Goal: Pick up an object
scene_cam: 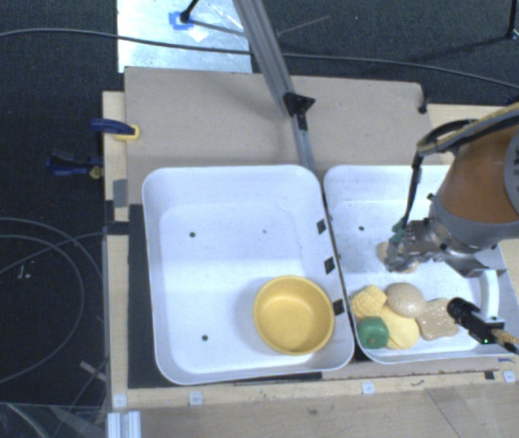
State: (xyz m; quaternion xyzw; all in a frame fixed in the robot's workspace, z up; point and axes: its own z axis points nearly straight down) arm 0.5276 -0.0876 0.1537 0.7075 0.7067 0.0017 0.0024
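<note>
Brown board worktop under the slanted camera, dark carpet all round, black cables looping across the floor at left. Pale patch of floor with blue tape at top, a grey pole slanting down over the board to the seam between the bins. Blue and yellow clamps gripping the worktop's left edge.

Two white bins, side by side, touching. Left bin: one yellow bowl, upright, near the front right corner. Right bin: a huddle of about five small things at the front — yellow corn piece, green lump just in front of it, pale rounded piece, yellow piece beneath that, tan flat biscuit-shaped piece to the right. All touching or nearly so.

Arm in from the right, orange band bulking over the right bin's far side. Pincer low over the middle of the right bin, just behind the huddle, something small and tan at its tip; open, closed or gripping — cannot tell, wrist blocks the view. Black fitting with a green light over the bin's right front corner.
</note>
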